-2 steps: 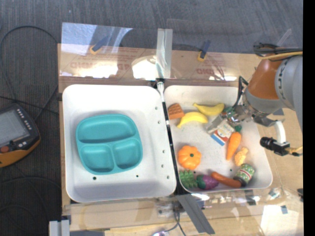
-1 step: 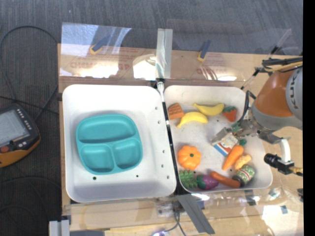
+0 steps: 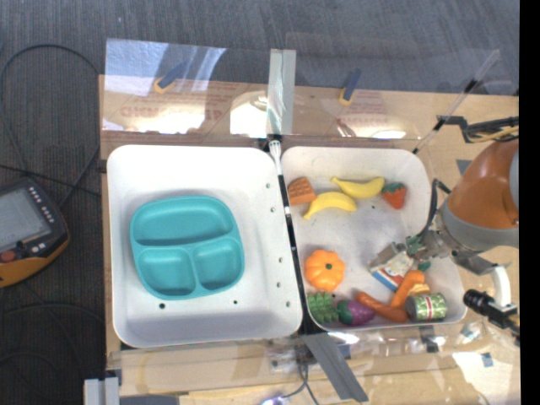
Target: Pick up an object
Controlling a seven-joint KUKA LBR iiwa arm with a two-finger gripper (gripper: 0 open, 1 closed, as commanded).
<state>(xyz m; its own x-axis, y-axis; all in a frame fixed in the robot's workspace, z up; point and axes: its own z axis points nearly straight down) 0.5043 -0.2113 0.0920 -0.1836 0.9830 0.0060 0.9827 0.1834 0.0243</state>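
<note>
End effector [image 3: 411,253] beside bin rim [image 3: 429,194]

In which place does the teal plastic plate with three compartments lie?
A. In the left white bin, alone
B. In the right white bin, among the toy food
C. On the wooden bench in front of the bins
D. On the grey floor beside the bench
A: the teal plastic plate with three compartments lies flat in the left white bin, with no other thing in that bin.

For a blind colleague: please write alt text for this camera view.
A grey-and-orange robot arm reaches from the right into the right bin, which holds toy foods: bananas, a pumpkin, a strawberry. The left bin holds a teal divided tray.
</note>
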